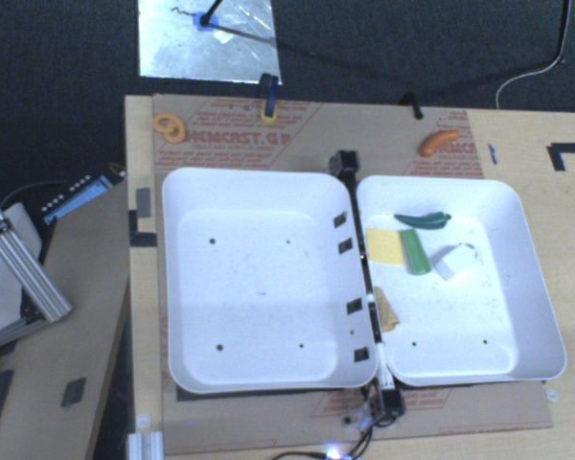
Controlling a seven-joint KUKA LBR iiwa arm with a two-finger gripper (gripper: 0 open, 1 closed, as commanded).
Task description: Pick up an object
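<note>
The right bin [532,286] holds all the loose objects, grouped in its upper left part. A dark green pepper-shaped item [424,220] lies near the far wall, almost horizontal. Just below it there is a yellow flat piece [383,247] close to the bin's left wall, and a light green stick [415,252] lies beside it, touching its right edge. A small white block [452,261] rests a little to the right of the stick. A brownish piece [385,310] sits lower, against the left wall. The left bin [259,276] stands beside it. On the cardboard behind the bins lie an orange sausage-like item [438,143] and a small pretzel-like ring [169,127]. The state of the claw cannot be told here.
</note>
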